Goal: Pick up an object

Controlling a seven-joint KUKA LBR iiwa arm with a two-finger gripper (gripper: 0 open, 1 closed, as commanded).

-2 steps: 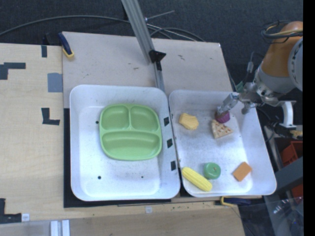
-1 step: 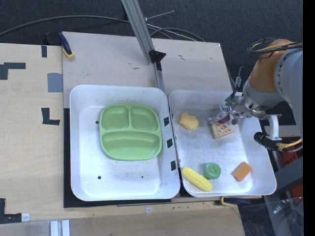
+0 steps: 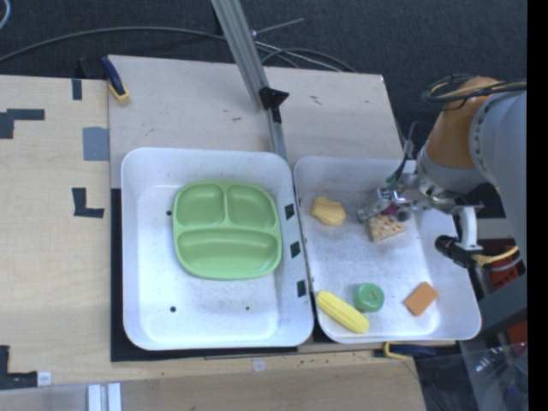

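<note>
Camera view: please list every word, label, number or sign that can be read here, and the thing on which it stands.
No readable text.
Green divided plate: plain, no marking.
Cracker-like toy below the gripper: only small dots, no letters.
Grey tape patch on the bench: blank.

Both bins are white: the left bin point(image 3: 145, 229) carries a few dark specks, and the right bin point(image 3: 342, 187) is finely speckled. In the left bin, the divided plate point(image 3: 228, 229) is plain light green. In the right bin: a pale yellow lump point(image 3: 328, 211), a tan cracker-like block point(image 3: 387, 227) dotted with small dark marks, a yellow corn cob point(image 3: 342, 312), a green round piece point(image 3: 370, 296), and an orange block point(image 3: 420, 298). The tabletop point(image 3: 51, 229) is light wood with dark and grey tape patches. The arm point(image 3: 479, 144) is grey with an orange band.
</note>
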